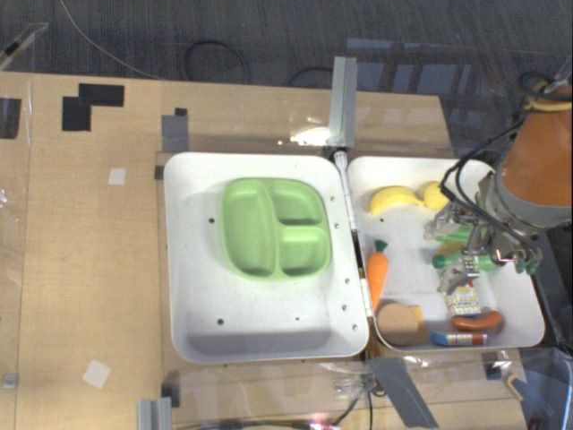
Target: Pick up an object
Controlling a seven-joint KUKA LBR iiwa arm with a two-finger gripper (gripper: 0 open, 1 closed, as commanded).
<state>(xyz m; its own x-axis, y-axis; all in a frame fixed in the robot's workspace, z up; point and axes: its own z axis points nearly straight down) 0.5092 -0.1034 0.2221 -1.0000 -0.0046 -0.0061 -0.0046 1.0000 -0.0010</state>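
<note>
The grey arm with its orange band leans in from the right over the right-hand shallow white bin, and its two-finger gripper hangs low among the clutter there. Whether the fingers are apart or together I cannot tell — the metal and cabling around them blur into the objects beneath.

Right under the gripper sits a small green plastic piece, its long axis running roughly left to right; it lies just beside the gripper's tip, but I cannot say that it is between the fingers. Below it a small printed white packet lies with its long side running up and down the bin, and just beneath that a red sausage-shaped toy stretches crosswise, with a blue-and-white tube below it near the bin's front wall.

Well to the left of the gripper, an orange toy carrot with a green top lies lengthwise along the bin's left wall, green end pointing away toward the far side. A tan bread-like lump sits at the carrot's near end. A yellow toy banana curves across the far part of the bin.

The left white bin carries a light-green divided plastic plate. Both bins rest on the pale wooden desk.
</note>
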